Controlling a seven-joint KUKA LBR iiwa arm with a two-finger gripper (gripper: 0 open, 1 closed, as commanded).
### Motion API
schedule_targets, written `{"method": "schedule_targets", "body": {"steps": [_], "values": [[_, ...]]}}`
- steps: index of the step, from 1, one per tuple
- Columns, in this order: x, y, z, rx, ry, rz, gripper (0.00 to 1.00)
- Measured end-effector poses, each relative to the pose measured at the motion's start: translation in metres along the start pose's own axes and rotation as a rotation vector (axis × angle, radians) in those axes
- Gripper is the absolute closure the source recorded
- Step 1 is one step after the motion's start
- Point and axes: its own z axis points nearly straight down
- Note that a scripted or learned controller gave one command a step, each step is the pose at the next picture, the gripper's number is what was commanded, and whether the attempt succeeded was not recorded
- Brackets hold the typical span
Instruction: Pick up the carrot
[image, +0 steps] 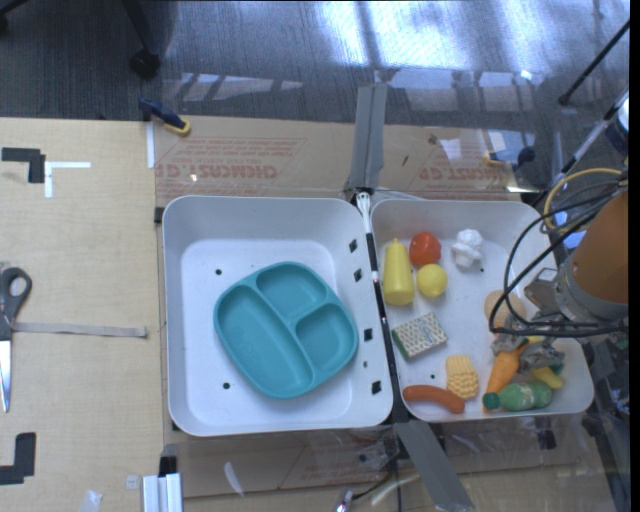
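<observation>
- The carrot (503, 368) lies tilted in the right bin (480, 215), near its right edge and front right corner, leafy end up toward the arm
- It is crowded: a green vegetable (520, 397) touches its lower end, a yellow piece (548, 377) sits just beside it on the right, and a corn cob (461, 377) is near on its left
- The gripper (535, 335) hangs just above the carrot's top end; cables and the wrist hide its tip, so I cannot tell how it is set or whether it has anything
- To do this well, I'd come down over the orange middle, across its width, clear of the green vegetable, then lift straight
- Red mirrored lettering shows on the cardboard (240, 165) behind the bins; I can't read it
- The teal plate (286, 328) sits in the left bin (180, 300)
</observation>
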Motion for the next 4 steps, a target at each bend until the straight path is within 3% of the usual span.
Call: {"method": "schedule_targets", "body": {"steps": [1, 2, 3, 4], "values": [[0.001, -0.002, 0.001, 0.006, 0.000, 0.000, 0.00], [0.005, 0.002, 0.000, 0.000, -0.010, -0.219, 0.00], [0.007, -0.001, -0.009, 0.003, -0.005, -0.214, 1.00], [-0.016, 0.022, -0.056, -0.012, 0.017, -0.080, 1.00]]}}
